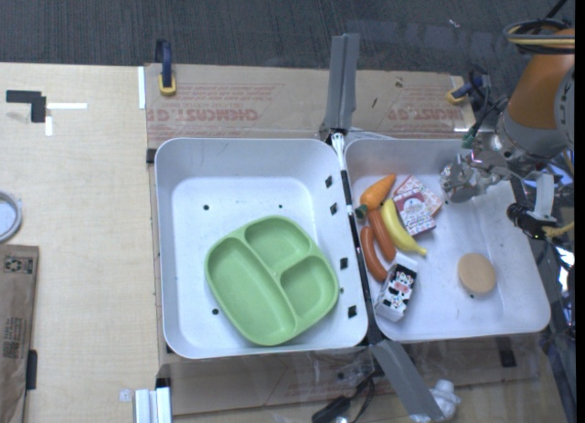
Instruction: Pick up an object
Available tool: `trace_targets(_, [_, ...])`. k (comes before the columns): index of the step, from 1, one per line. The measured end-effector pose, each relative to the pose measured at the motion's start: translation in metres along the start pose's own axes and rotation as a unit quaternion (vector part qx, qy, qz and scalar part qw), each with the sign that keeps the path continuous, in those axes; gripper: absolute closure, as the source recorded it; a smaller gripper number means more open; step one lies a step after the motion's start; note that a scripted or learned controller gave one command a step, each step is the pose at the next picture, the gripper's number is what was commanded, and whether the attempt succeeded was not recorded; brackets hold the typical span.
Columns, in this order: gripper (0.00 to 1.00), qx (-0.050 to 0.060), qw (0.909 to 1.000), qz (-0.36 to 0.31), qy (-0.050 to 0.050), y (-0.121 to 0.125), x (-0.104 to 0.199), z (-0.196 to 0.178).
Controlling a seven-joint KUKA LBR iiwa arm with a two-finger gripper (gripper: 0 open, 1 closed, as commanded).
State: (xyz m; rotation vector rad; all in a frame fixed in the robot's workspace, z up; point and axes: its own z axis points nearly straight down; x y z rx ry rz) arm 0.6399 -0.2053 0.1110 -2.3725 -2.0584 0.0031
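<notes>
The right bin [512, 321] holds an orange carrot [377, 190], a yellow banana [398, 227], a reddish sausage [376, 249], a red and white packet [417, 204], a small black and white carton [397, 290] and a round tan cookie [476, 273]. My gripper [456, 181] hangs low over the upper right part of this bin, just right of the packet. Nothing shows between its fingers.
The left bin [183, 229] carries a green divided plate [272, 279]. A grey divider post [343, 83] rises between the bins at the back. Cardboard lies under both bins. Clamps [165, 69] sit on the back edge.
</notes>
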Motion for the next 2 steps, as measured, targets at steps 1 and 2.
trace_targets(1, [1.00,-0.001,0.9998,0.017,0.000,0.021,-0.009,-0.035])
trace_targets(2, [1.00,0.000,0.9979,0.065,0.000,-0.024,0.020,-0.089])
